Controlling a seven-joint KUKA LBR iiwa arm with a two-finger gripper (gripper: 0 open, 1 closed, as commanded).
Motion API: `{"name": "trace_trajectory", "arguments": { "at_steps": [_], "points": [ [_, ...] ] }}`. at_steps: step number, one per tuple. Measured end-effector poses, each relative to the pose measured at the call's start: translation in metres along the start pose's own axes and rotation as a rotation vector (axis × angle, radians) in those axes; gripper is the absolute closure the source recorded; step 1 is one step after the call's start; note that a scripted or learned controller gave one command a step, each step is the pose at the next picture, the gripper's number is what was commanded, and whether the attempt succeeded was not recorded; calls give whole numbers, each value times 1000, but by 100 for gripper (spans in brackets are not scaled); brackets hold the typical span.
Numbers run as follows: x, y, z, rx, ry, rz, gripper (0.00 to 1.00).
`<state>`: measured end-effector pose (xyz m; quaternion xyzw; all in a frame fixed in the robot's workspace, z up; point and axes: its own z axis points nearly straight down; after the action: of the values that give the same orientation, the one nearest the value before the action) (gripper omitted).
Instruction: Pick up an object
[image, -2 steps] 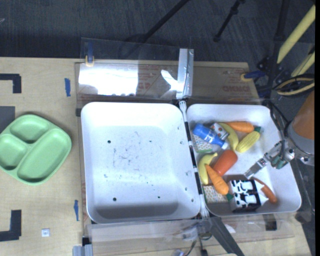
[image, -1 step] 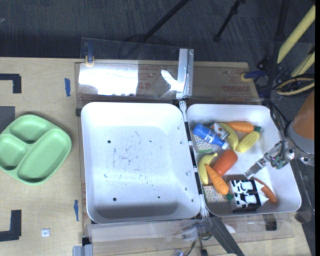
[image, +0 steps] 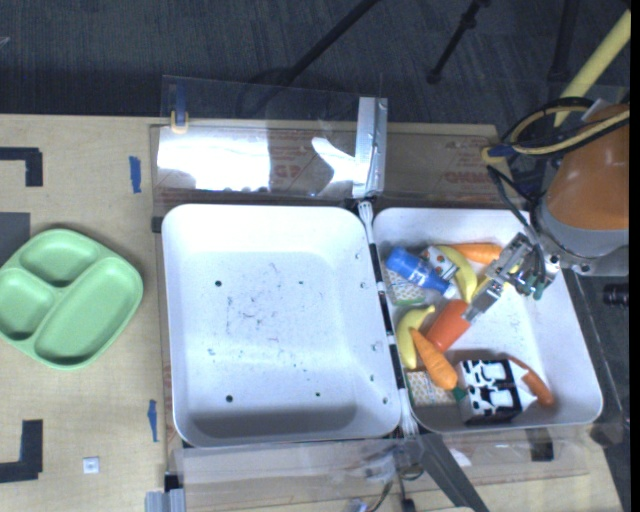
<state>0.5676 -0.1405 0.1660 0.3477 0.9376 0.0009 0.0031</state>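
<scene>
Camera view: claw (image: 487, 297), finger spread indiscernible, poised over crowded right bin (image: 580, 400) near red pepper (image: 450, 324); risk, judged: neighbouring banana (image: 410, 335) deflects fingers, causing a miss.

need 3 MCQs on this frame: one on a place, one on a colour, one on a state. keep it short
1. Where do the toy items lie?
A. in the left bin
B. in the right bin
C. on the green plate

2. What colour is the divided plate on the bench?
A. green
B. red
C. blue

3. Where is the gripper?
A. over the left bin
B. over the green plate
C. over the right bin, by the pile of items

Answers:
1 B: the blue bottle, the bananas, the carrots and the black-and-white block all sit inside the right bin, crowded toward its left side.
2 A: the divided plate, left of the left bin, is pale green.
3 C: the gripper hangs over the right bin, at the upper right edge of the pile.
</scene>
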Motion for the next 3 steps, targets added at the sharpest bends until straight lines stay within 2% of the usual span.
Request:
{"name": "trace_trajectory", "arguments": {
  "at_steps": [1,2,3],
  "points": [
    [-62,49,68,1,4,-135,0],
    [-67,52,77,8,17,-155,0],
    [4,64,37,3,5,173,0]
  ]
}}
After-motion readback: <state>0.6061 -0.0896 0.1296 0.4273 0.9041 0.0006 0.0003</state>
